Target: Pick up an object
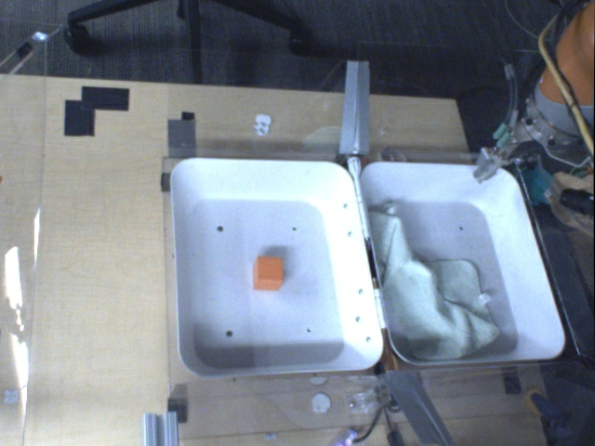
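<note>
A small orange cube (269,273) sits on the floor of the left bin (200,193), slightly below its middle. A crumpled pale grey-green cloth (429,295) lies in the right bin (521,249), spread from the bin's left wall to its lower middle. My gripper (491,161) hovers at the right bin's upper right corner, over the rim and well away from both cube and cloth. Nothing shows between its fingers.
A metal divider post (354,110) stands between the two bins at the back. Black tape marks (93,108) lie on the wooden bench at the upper left. Cables and arm hardware (562,82) crowd the right side. A chair base (186,7) stands behind the bench.
</note>
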Robot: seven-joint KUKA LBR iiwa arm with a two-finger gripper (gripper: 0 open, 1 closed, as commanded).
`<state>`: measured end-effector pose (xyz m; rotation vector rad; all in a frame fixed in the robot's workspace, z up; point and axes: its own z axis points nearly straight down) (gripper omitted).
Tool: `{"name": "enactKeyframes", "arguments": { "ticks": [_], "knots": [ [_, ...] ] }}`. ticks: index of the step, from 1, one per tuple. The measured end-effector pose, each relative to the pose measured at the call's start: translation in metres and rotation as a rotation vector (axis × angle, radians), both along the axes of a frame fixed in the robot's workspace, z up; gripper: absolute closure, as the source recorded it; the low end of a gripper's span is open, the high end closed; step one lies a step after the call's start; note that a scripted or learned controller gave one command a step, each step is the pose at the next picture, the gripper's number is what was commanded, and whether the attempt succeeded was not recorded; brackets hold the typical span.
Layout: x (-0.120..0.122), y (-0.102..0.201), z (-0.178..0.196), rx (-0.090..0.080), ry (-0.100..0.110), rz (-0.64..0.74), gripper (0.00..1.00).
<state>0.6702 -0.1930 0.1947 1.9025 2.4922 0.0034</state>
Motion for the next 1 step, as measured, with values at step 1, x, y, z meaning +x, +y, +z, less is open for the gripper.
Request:
{"name": "enactKeyframes", "arguments": {
  "ticks": [1],
  "knots": [
    [0.0003, -0.0014, 0.0057, 0.000, 0.000, -0.011, 1.00]
  ]
}}
